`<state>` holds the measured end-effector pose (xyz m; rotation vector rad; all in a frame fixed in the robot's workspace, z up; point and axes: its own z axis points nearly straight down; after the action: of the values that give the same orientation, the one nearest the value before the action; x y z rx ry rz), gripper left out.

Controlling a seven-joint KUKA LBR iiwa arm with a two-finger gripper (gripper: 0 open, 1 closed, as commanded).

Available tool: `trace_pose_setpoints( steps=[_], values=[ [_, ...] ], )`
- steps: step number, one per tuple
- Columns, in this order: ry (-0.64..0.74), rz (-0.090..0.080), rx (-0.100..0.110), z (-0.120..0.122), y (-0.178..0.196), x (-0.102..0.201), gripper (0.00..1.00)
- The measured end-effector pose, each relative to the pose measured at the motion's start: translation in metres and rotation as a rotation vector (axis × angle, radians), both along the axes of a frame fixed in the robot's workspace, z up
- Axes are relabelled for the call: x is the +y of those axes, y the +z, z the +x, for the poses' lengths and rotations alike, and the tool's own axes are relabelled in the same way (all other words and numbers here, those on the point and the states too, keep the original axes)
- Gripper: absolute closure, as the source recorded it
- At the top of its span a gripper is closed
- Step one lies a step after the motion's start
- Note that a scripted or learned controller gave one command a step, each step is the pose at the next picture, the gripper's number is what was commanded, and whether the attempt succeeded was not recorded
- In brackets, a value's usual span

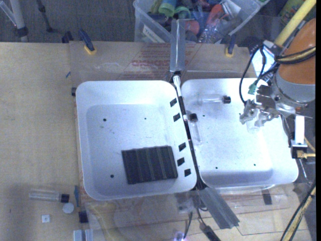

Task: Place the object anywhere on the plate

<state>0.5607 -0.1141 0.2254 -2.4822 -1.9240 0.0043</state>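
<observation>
A: So, what is lying under the pincer (255,115)?
B: Two clear tubes are lying in the right bin (261,169): the first tube (213,100) near its left, the second tube (194,132) farther left, by the divider.
A: And the plate?
B: One dark ribbed plate (149,164) is sitting in the left bin (100,99), well left of the pincer.
A: Is it gripping anything?
B: I am failing to tell whether it is clenched or released.
</observation>
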Motion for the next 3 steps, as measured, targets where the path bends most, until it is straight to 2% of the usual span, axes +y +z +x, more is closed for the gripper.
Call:
trace_pose_setpoints(
  steps=[1,2,3],
  values=[
    [-0.185,0.0,-0.002,0.048,-0.042,0.048,1.0],
    [0.241,0.001,-0.004,0.08,-0.041,0.138,1.0],
    [0.142,-0.005,-0.025,0.082,-0.063,0.157,1.0]
  ],
)
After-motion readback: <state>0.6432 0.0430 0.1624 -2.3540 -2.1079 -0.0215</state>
